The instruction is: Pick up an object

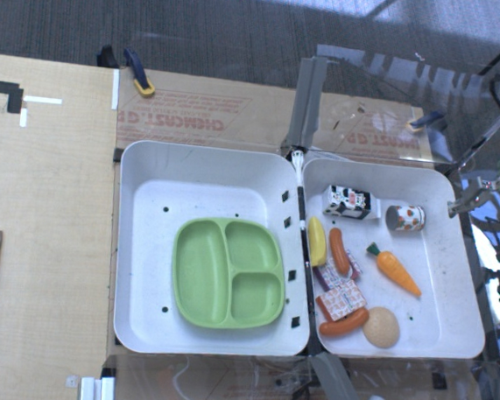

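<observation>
The orange plastic carrot (399, 272) is lying alone in your right white bin (463, 286), open floor around it; other toys are crowding the left wall.

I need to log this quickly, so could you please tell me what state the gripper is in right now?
Gripper: cannot be told from the camera view; nothing is seen held between fingers.

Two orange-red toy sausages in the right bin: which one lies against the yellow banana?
The upper orange-red toy sausage, right beside the yellow toy banana; the other orange-red sausage lies lower, beside the tan ball.
</observation>
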{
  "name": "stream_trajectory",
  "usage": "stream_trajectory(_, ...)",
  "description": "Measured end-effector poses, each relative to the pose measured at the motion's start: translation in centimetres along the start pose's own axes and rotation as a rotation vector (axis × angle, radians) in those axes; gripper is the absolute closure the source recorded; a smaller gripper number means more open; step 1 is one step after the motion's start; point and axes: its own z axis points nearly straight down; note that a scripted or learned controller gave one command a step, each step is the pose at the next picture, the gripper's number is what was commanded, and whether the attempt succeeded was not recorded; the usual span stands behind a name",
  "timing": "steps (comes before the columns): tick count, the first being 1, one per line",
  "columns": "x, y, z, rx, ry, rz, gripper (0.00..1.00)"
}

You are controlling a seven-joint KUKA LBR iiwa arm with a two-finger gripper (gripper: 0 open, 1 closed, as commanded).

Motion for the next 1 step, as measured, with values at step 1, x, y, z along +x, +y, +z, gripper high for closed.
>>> stream_trajectory(1, -0.03, 0.63, 11.04, 0.0, 0.0, -0.13, 0.0)
